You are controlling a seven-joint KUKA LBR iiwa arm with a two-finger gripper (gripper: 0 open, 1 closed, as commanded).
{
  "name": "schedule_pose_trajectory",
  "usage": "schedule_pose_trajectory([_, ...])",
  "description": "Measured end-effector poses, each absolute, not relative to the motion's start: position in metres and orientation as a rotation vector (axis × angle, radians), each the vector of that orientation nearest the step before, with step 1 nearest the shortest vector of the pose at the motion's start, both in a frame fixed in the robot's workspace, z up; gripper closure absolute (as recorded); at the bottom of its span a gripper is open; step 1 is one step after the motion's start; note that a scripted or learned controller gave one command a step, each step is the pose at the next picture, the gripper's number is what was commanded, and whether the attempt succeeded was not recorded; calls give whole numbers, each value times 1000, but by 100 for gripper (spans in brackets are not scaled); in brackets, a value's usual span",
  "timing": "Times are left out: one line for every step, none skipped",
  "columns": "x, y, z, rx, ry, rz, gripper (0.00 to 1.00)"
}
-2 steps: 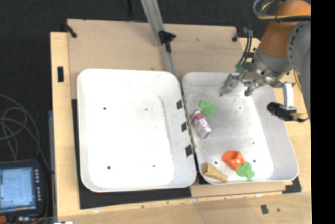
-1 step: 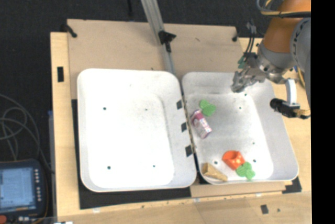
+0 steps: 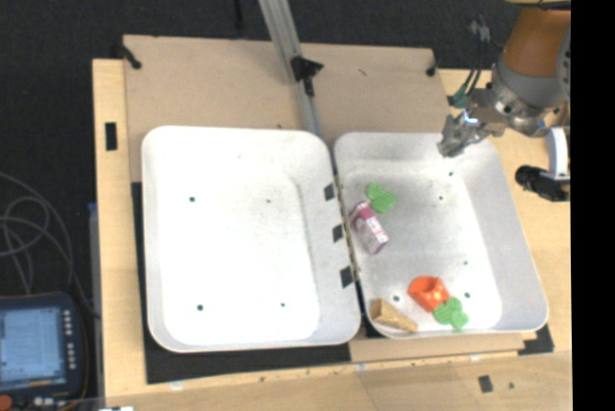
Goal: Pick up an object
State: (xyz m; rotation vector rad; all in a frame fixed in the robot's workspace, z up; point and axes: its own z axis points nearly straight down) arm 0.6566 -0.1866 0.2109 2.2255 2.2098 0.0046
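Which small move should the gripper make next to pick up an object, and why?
Probably move the gripper toward the green piece, then lower. The gripper hangs over the right bin's far corner with nothing under it, and that piece lies nearest, apart from the small can.

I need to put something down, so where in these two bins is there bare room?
The left bin offers bare white floor from wall to wall. In the right bin, the far half under the gripper is bare. It gets crowded by the divider, with the green piece and small can, and along the near wall: orange toy, green toy, tan wedge.
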Motion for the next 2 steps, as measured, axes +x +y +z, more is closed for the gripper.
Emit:
schedule_pose_trajectory([658, -189, 277, 2216, 2214, 7, 100])
schedule_pose_trajectory([659, -191, 277, 2218, 2218, 0, 100])
